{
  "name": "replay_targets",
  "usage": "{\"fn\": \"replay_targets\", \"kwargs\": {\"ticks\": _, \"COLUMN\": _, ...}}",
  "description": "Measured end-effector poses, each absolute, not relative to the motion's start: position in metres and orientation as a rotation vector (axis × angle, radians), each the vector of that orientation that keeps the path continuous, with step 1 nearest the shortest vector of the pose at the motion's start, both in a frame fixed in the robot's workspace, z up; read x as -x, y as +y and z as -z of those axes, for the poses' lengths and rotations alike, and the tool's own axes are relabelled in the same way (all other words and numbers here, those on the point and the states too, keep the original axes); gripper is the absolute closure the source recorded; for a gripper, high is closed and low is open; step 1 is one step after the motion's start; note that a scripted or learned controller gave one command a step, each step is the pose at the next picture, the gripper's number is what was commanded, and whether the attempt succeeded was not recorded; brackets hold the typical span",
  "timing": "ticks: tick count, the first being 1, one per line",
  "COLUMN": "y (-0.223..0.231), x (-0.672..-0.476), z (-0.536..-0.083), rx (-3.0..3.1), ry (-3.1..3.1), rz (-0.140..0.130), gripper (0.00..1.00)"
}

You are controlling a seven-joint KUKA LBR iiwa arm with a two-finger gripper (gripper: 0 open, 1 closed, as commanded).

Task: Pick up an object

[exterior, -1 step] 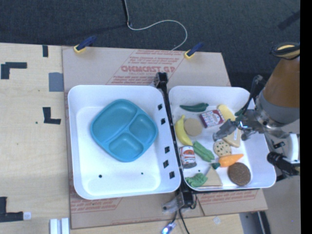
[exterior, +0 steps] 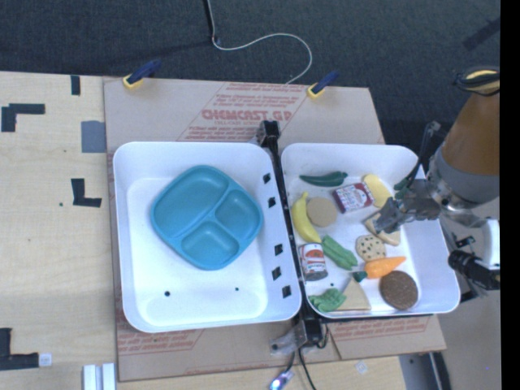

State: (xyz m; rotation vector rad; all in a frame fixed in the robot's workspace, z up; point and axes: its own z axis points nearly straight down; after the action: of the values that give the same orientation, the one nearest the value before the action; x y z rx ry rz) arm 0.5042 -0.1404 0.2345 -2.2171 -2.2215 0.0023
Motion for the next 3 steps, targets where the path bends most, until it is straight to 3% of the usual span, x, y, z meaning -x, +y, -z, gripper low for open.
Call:
{"fn": "replay_targets", "kwargs": {"ticks": 1, "y": -0.100, "x": -0.572, "z": -0.180, "rx": 2.214, "ry": -2.228, "rz": -0.001, "gripper": 1.00}}
{"fn": "replay_targets", "kwargs": {"ticks": 2, "y": -0.022, "x": -0.560, "z": -0.184, "rx": 2.209, "ry": -2.228, "rz": 0.001, "gripper": 1.00}}
{"fn": "replay_targets", "kwargs": {"ticks": 3, "y": 0.072, "x": -0.498, "z": -0.255, "rx": 2.206, "ry": -2.234, "rz": 0.008, "gripper": 1.00}}
